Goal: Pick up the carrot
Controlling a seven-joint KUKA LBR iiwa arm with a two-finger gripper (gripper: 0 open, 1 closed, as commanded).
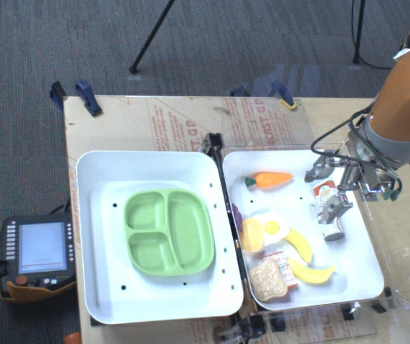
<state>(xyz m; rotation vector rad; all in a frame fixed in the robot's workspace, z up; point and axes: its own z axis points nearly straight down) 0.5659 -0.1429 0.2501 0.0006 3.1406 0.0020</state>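
The carrot (272, 180) lies flat at the back of the right bin (373, 264), well left of the gripper (332, 217), whose finger state cannot be told; a crosswise mid-body grasp is advised.

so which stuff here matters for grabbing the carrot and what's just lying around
For the job:
carrot, in the right bin
gripper, over that bin, right of the carrot

Lying about:
green divided plate in the left bin
fried egg
bananas
bread slice
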